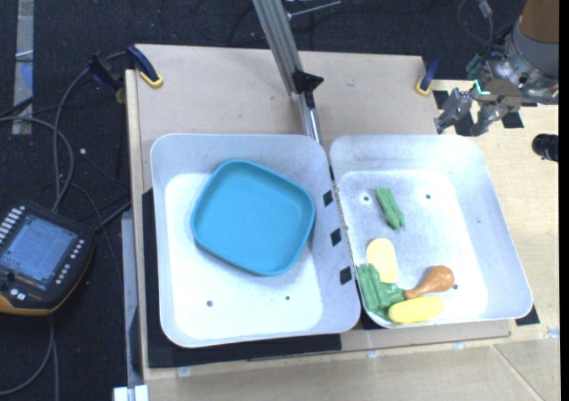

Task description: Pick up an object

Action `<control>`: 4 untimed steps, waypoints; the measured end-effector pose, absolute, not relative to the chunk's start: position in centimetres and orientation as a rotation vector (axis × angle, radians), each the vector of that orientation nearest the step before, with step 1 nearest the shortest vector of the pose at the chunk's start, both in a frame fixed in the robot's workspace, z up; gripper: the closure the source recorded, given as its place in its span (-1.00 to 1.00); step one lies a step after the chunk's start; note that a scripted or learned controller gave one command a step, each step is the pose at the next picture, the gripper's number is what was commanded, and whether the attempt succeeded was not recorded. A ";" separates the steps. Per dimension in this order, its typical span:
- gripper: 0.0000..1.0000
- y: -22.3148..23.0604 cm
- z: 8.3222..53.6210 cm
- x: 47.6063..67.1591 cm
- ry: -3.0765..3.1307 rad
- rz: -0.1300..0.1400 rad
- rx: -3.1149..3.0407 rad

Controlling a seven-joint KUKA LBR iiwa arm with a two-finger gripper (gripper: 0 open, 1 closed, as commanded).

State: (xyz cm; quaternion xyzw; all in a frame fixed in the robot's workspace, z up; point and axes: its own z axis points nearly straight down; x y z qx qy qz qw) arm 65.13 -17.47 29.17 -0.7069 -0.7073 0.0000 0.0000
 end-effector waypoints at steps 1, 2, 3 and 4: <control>-1.00 -17.5 29.2 65.1 -2.222 0.000 -2.221; -1.00 -16.8 24.6 65.4 -2.220 0.003 -2.219; -1.00 -17.3 20.2 65.2 -2.219 0.003 -2.219; -1.00 -17.6 14.8 64.2 -2.219 0.004 -2.219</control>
